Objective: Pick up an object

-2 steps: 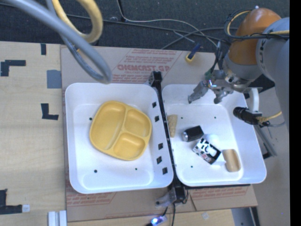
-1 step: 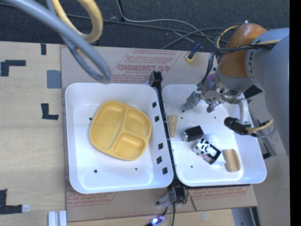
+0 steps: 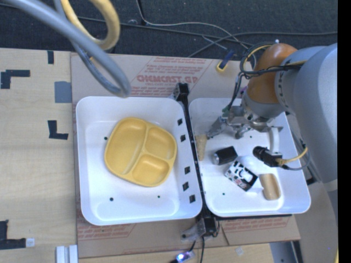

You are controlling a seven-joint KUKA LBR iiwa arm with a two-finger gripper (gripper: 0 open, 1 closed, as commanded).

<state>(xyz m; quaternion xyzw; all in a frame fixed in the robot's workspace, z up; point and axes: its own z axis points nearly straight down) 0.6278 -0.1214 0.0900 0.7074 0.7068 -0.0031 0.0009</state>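
Note:
The right bin (image 3: pixel 290 204) holds a short black cylinder (image 3: pixel 224 155), a black-and-white patterned block (image 3: pixel 240 175), a tan wooden cylinder (image 3: pixel 270 186) and a small beige piece (image 3: pixel 201 146) against the divider. My gripper (image 3: pixel 227 129) hangs over the bin's upper middle, just above the black cylinder, below the orange wrist band (image 3: pixel 269 75). Its grey fingers (image 3: pixel 215 129) are spread open, with nothing between them. The left bin (image 3: pixel 88 190) holds a yellow divided plate (image 3: pixel 141 150).
The grey arm covers the right bin's upper right corner, and a black connector with a yellow cable (image 3: pixel 266 156) trails from it over the bin. A grey and yellow hose (image 3: pixel 93 43) crosses the upper left. Cardboard lies under both bins.

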